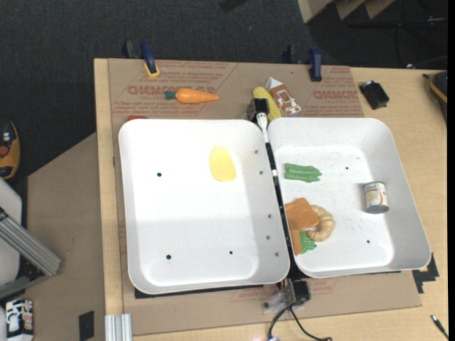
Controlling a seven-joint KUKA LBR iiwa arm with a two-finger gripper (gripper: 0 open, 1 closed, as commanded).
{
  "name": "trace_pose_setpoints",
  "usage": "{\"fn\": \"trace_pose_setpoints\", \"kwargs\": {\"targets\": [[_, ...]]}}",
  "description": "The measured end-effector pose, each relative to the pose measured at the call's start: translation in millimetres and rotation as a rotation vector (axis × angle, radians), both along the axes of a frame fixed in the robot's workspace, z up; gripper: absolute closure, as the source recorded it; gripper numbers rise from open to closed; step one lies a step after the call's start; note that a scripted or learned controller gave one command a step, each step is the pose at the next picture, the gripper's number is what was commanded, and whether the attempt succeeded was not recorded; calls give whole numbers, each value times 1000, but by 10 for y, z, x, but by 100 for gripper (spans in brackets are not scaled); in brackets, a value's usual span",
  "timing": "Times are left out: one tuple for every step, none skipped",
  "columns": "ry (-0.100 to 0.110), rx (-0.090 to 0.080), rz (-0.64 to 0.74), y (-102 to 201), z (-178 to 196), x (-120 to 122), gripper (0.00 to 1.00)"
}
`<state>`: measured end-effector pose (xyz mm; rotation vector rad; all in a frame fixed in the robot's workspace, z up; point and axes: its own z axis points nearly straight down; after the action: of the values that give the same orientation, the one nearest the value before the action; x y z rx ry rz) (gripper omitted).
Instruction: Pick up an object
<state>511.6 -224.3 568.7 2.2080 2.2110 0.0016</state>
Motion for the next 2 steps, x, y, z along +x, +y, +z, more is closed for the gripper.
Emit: {"fn": "trace_pose_setpoints", "kwargs": {"targets": [[1,1,0,0,-5,0,0],[30,19,3,633,-1671,-148,0]]}}
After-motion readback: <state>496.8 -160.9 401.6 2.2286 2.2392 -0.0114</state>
